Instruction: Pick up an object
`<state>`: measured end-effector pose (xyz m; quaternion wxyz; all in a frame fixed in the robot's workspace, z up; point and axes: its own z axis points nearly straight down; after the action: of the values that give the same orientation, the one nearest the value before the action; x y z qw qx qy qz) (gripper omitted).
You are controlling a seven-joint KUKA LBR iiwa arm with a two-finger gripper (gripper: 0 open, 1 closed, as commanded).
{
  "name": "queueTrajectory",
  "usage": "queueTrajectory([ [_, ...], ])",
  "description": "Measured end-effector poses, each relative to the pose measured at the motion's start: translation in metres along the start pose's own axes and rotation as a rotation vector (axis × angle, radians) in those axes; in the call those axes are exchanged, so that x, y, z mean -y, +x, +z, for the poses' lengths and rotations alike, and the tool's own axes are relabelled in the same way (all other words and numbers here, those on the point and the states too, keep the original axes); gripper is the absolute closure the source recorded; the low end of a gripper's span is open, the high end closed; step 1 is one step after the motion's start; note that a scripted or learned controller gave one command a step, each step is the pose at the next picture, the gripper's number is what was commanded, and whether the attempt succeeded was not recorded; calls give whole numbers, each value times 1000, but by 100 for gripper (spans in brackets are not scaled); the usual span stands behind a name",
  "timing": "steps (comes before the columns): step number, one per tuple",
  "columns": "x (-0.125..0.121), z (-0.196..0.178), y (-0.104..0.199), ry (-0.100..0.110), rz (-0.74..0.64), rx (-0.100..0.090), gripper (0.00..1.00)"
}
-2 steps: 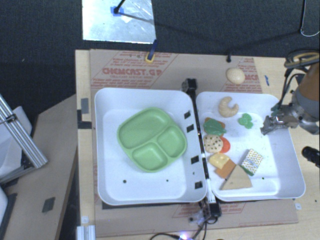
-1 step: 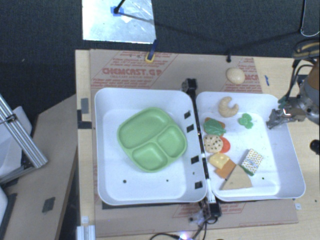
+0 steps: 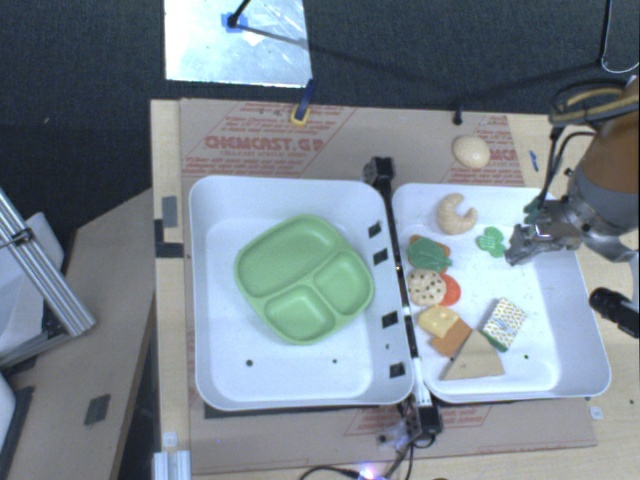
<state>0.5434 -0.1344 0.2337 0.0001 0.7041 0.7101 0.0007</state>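
Note:
My gripper (image 3: pixel 522 245) hangs over the upper right part of the right bin (image 3: pixel 580 308), just right of a small green broccoli-like piece (image 3: pixel 490 240). Nothing shows between its fingertips. In that bin lie a croissant (image 3: pixel 455 213), a green leafy toy (image 3: pixel 428 253), a chocolate-chip cookie (image 3: pixel 426 287) beside a red slice (image 3: pixel 451 290), a yellow cheese piece (image 3: pixel 439 320), a tan wedge (image 3: pixel 476 362) and a speckled white packet (image 3: pixel 505 321).
The left bin (image 3: pixel 215 268) holds a green divided plate (image 3: pixel 303 278). A tan egg-shaped object (image 3: pixel 471 151) rests on the cardboard behind the right bin. A black divider (image 3: pixel 393 268) runs between the bins. A silver sheet (image 3: pixel 235 26) lies at the back.

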Motion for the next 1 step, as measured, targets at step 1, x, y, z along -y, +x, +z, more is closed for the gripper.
queueTrajectory([
  [1,1,17,51,1,-1,-1,100],
])
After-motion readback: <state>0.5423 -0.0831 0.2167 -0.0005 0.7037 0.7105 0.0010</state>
